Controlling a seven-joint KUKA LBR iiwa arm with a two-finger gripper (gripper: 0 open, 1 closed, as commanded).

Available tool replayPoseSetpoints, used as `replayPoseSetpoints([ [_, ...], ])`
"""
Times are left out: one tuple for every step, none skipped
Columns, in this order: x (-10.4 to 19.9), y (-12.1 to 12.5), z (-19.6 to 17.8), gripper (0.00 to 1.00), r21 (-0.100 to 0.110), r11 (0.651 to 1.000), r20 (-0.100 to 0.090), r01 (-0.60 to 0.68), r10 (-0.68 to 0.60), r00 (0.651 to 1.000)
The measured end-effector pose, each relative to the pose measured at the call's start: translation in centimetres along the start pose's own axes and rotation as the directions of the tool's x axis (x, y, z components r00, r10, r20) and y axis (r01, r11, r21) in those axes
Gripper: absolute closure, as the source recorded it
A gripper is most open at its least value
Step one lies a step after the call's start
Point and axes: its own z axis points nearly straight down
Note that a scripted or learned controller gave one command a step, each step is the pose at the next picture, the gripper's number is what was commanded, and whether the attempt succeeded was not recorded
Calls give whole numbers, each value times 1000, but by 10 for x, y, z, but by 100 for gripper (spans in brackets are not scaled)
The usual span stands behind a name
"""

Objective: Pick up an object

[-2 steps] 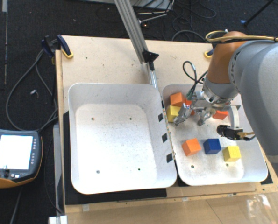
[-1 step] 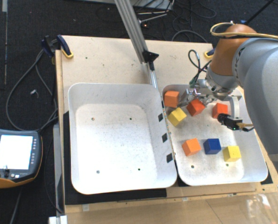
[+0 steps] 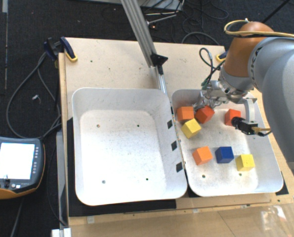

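Several small blocks lie in the right bin (image 3: 265,181). A red block (image 3: 205,115) sits tilted near the bin's far left, between an orange block (image 3: 185,113) and another red block (image 3: 232,116). A yellow block (image 3: 191,128) lies just in front of the orange one. Nearer the front are an orange block (image 3: 202,155), a blue block (image 3: 225,154) and a yellow block (image 3: 244,162). My gripper (image 3: 206,104) hangs right over the tilted red block, touching or nearly touching its top. The wrist hides the contact.
The left bin (image 3: 87,102) lies beside the right one, their rims meeting at the middle. A slanted metal pole (image 3: 139,23) crosses the bench's far side. A teach pendant (image 3: 13,167) rests off the bench at left. A black cable fitting (image 3: 243,126) hangs over the right bin.
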Motion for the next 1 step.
replayPoseSetpoints([
  [106, -26, -92, 100, -6, 1000, -7, 5, -5, 1000],
])
